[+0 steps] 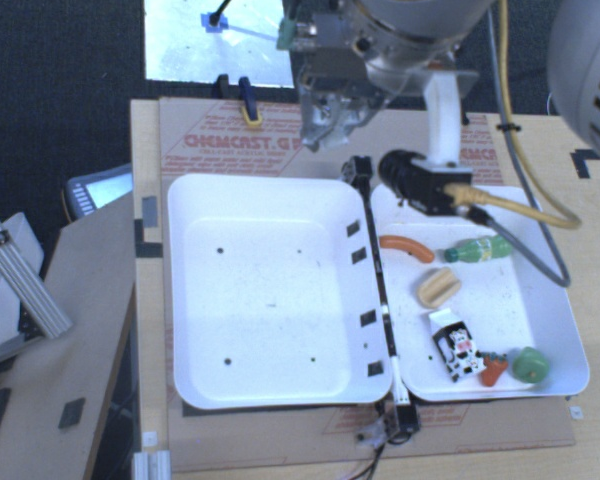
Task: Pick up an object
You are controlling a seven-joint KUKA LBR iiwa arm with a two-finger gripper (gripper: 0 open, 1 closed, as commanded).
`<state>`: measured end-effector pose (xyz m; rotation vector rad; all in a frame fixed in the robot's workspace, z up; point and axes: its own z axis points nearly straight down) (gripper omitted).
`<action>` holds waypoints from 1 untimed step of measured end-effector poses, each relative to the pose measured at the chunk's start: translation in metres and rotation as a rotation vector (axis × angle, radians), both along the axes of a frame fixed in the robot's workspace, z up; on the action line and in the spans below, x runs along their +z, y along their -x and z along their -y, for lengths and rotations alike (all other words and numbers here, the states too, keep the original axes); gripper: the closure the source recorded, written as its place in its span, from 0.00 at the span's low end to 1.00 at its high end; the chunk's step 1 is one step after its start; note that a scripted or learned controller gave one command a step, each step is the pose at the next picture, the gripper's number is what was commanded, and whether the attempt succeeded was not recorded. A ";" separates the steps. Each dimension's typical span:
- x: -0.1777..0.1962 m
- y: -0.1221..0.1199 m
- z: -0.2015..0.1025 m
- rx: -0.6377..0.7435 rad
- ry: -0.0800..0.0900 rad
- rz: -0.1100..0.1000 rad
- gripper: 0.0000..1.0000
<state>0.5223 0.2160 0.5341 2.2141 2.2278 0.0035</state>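
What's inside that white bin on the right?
The right bin holds an orange sausage, a green bottle, a bread roll, a small black-and-white carton, a red piece and a green ball. The arm's black fixture covers its far corner.

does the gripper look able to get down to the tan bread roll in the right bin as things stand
Probably yes. The tan bread roll lies alone on the right white bin floor, apart from the orange sausage and the green bottle, with nothing over it. The gripper hangs above the bench behind the bins.

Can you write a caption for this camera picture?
Gripper above two white bins; toy food in the right one.
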 end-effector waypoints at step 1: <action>0.001 0.001 0.002 -0.002 0.000 0.000 0.00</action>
